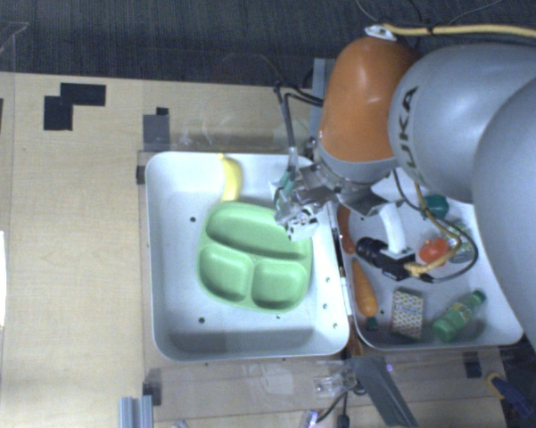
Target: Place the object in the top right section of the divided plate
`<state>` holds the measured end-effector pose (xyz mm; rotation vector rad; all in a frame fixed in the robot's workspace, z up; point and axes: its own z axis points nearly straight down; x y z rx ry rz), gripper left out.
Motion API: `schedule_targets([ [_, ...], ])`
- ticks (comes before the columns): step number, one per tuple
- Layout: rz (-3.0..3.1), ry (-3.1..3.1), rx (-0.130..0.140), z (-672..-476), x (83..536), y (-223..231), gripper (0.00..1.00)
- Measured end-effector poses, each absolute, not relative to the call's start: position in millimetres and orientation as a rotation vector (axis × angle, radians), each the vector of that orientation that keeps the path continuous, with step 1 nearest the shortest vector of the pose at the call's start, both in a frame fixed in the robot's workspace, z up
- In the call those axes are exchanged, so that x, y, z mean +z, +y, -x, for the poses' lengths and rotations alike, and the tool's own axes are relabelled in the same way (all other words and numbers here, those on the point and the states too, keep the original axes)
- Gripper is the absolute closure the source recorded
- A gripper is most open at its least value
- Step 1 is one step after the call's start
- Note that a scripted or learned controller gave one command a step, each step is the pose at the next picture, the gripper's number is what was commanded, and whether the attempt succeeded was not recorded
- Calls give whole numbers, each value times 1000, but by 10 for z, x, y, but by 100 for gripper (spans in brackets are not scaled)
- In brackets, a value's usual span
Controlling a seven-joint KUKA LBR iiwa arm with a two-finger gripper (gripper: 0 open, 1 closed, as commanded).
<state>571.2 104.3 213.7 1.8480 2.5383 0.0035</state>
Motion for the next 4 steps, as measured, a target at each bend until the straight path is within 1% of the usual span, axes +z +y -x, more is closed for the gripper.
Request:
schedule_targets([
  [1,-1908,2495,4,-5351,2163,899,100],
  [2,-1821,2558,4,-5290,2175,1139,100],
  [3,-1822,2557,5,-5292,2176,1135,0],
  [4,-1822,2557,5,-5292,2176,1135,0],
])
